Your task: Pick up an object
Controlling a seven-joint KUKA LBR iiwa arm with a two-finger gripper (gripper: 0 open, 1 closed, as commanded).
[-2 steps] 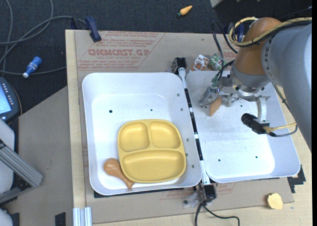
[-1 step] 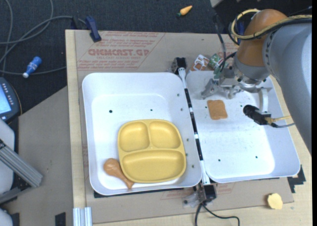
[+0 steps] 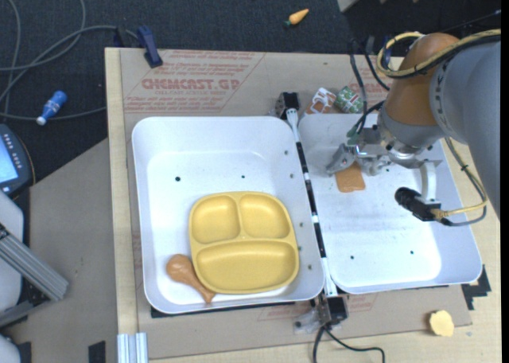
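Bins sit side by side on the table (image 3: 199, 83), and I see the end effector (image 3: 354, 161) low over the right bin (image 3: 398, 250), toward its 11 o'clock corner. The arm (image 3: 445, 75) reaches in from 2 o'clock, with its orange band (image 3: 417, 87) above the wrist. A small tan-orange block (image 3: 351, 181) lies on the right bin's floor, directly under the end effector at its 6 o'clock side; I cannot tell whether they touch, and I cannot tell whether the end effector is spread or closed, since the wrist hides the tips. In the left bin (image 3: 159, 154) a yellow divided plate (image 3: 242, 242) lies toward 5 o'clock, with an orange drumstick toy (image 3: 188, 275) against its 8 o'clock edge. A yellow piece (image 3: 441, 322) rests on the table near the right bin's 5 o'clock corner.
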